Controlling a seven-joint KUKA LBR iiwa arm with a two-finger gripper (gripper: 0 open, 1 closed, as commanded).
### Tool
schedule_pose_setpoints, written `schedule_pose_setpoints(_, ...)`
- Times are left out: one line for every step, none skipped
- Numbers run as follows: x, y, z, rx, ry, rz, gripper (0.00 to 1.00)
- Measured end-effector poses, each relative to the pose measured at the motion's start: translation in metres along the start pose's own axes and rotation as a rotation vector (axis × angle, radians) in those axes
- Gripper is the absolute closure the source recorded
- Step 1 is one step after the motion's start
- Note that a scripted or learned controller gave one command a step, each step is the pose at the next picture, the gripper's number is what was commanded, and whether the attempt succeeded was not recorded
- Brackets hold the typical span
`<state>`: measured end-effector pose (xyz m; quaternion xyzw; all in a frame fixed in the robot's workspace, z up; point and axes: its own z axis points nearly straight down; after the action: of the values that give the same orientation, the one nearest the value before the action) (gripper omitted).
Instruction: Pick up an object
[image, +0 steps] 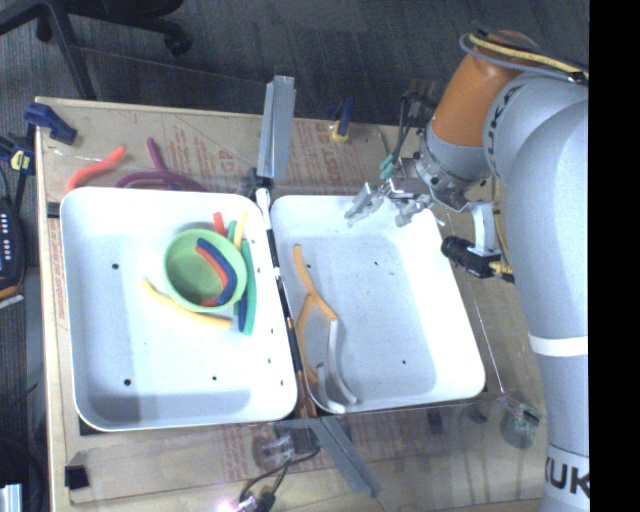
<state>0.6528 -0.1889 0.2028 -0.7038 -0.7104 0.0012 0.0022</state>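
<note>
gripper (385, 203) spread wide, holding nothing, above right bin's (400, 390) curved orange strip (312, 290).

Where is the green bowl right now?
The round green plastic bowl sits in the left white bin, toward its upper right, with colourful curved strips lying in and around it.

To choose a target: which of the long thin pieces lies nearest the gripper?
The orange forked strip in the right bin, nearest the gripper; the other coloured strips lie in the left bin.
</note>
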Motion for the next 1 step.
schedule_pose_setpoints(0.0459, -0.0223, 0.0564, -0.002, 0.0, -0.095, 0.0)
